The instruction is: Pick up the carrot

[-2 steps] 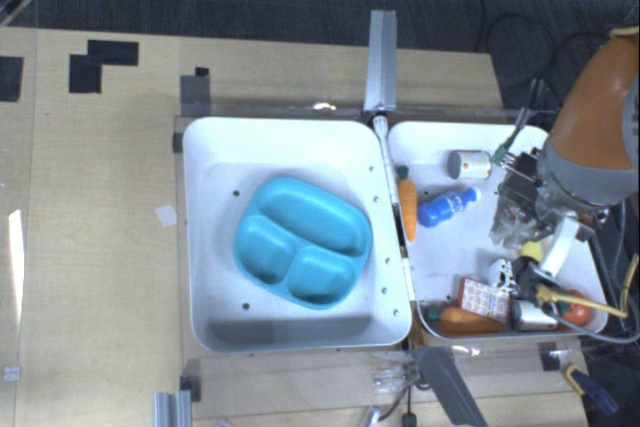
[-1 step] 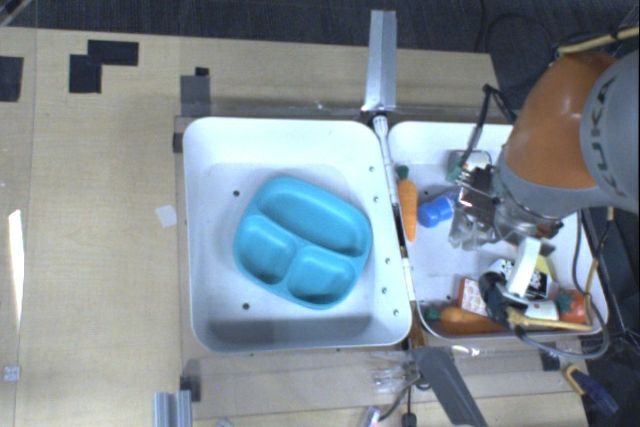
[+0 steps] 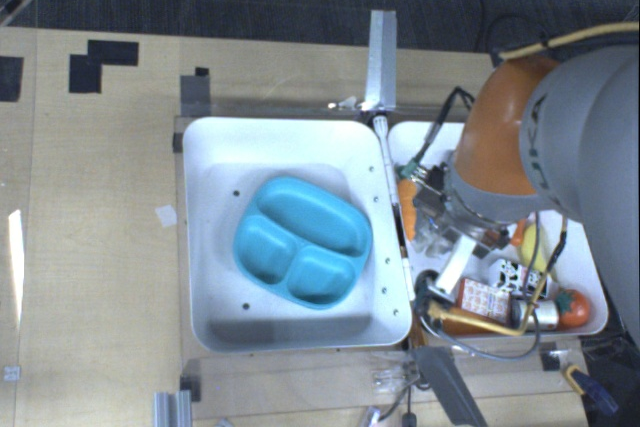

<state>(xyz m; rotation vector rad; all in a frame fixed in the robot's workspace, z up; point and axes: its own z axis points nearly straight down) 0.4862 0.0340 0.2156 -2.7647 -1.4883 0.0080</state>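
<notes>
Pincer low in the right bin

We cannot tell how it is set. The carrot lies just beside it, toward the left bin, which holds a blue divided plate.

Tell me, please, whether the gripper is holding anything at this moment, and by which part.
It cannot be told: the gripper hangs low in the right white bin near the orange carrot, its tips hidden among clutter.

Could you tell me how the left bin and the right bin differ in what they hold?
The left bin holds one blue divided plate; the right bin holds a clutter of small items. The left bin lies in open sight; the arm hangs over the right bin. Both are shallow and white.
</notes>
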